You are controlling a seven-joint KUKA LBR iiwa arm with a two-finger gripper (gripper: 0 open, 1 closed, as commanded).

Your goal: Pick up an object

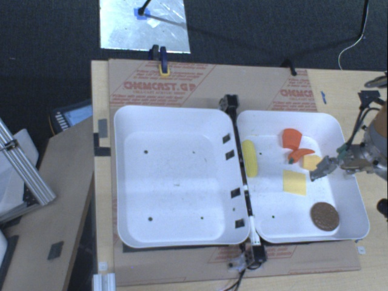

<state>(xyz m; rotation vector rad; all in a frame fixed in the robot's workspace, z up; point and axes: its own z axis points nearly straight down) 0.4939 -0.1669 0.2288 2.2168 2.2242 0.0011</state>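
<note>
Camera view shows five candidates in the right bin [351,223]: a yellow cylinder [250,157] lying along the left wall, an orange piece [291,138] near the back with a smaller orange scrap [298,155] just beside it, a small yellow block [312,162], a flat yellow square [295,182] toward the middle, and a brown disc [325,216] near the front right corner. The gripper [319,169] reaches in from the right, its tip just beside the small yellow block and close to the upper right corner of the flat square; I cannot tell whether it is spread or closed, and nothing is visibly held.

The left bin [121,180] sits alongside on the desk [200,80], the two meeting at a central divider [239,174].

The main risk, as I judge it, is crowding. The small block, the orange scrap and the flat square lie close together, so a descent here could nudge one aside or land between two pieces. The flat square offers little edge to pinch and may slip. The right wall stands near the arm, limiting any sideways correction.
</note>
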